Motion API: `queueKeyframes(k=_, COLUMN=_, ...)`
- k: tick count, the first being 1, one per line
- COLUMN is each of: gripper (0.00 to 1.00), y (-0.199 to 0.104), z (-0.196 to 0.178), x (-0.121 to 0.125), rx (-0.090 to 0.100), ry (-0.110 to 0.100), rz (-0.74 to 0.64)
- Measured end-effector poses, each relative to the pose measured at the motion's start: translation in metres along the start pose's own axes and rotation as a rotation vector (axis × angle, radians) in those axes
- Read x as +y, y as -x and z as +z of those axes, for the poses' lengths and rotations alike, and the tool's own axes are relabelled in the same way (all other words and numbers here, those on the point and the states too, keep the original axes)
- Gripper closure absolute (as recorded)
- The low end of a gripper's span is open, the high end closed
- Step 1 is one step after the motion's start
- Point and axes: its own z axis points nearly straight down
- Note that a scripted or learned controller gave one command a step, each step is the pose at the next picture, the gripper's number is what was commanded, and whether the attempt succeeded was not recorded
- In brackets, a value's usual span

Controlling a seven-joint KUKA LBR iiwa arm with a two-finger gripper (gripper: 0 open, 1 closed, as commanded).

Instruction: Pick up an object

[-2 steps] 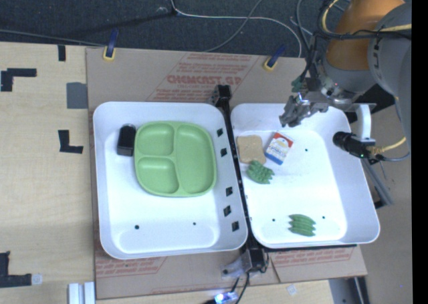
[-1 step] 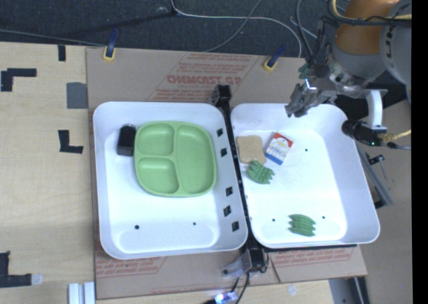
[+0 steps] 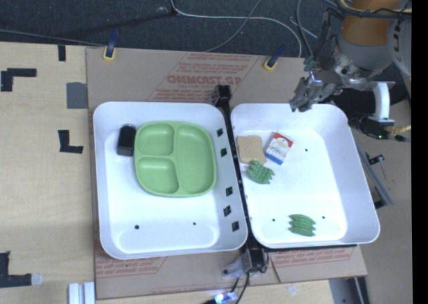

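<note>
My gripper (image 3: 302, 100) hangs over the far edge of the right bin (image 3: 334, 182), up and to the right of the objects. Nothing shows between its fingertips. In that bin lie a tan slice of bread (image 3: 249, 148), a small white, red and blue carton (image 3: 279, 147), a green leafy toy vegetable (image 3: 261, 173) and a green pea pod (image 3: 302, 224) near the front wall. The left bin (image 3: 120, 229) holds a green divided plate (image 3: 175, 158) and a small black block (image 3: 126, 139) beside it.
A black clip divider (image 3: 231, 182) runs between the two bins. Cables (image 3: 267, 9) trail across the dark floor behind the bench. Cardboard (image 3: 194, 75) lies under both bins.
</note>
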Motion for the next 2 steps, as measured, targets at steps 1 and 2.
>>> queueKeyframes(k=1, gripper=1.0, y=-0.047, z=0.022, x=-0.022, rx=0.001, ry=-0.005, rz=-0.003)
queueKeyframes(k=2, gripper=1.0, y=-0.095, z=0.02, x=-0.04, rx=0.001, ry=-0.004, rz=-0.004)
